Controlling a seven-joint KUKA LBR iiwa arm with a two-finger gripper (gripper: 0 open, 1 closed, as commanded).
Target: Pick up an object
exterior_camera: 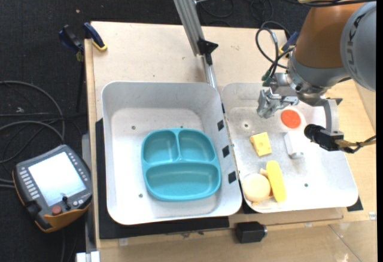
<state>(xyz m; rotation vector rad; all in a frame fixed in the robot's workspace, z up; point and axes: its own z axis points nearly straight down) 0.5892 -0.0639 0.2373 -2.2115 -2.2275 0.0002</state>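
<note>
Hanging over the far part of the right bin (335,192), the gripper (267,105) points down at the white floor near that bin's inner wall; whether it is spread or pressed together cannot be told from this slant, and nothing shows between its tips. Just to its right, close under the wrist, lies a small round orange-red object (291,118), and below that a short white block (293,146) rests on the bin floor. Nearer the middle of the same bin sits a yellow wedge like a piece of cheese (261,143), apart from the others. At the bin's near left corner a pale, cream-coloured round object (255,188) lies touching a yellow stick-shaped object (276,180), which is beside it on the right. A black clip-like part (320,135) hangs off the arm (335,39) above the bin's right side; grey letters run along the arm's grey shell at the view's right edge, too cut off to read with certainty. The left bin (119,102) holds a single teal divided plate (179,164) with three compartments, two small ones at the far side and one long one at the near side, all bare. Both bins rest side by side on the pale wooden worktop (149,51), where a slanted metal pole (188,9) stands behind them. On the floor at the left lies a control pendant (52,186) with a pale screen, its writing too small to make out.
</note>
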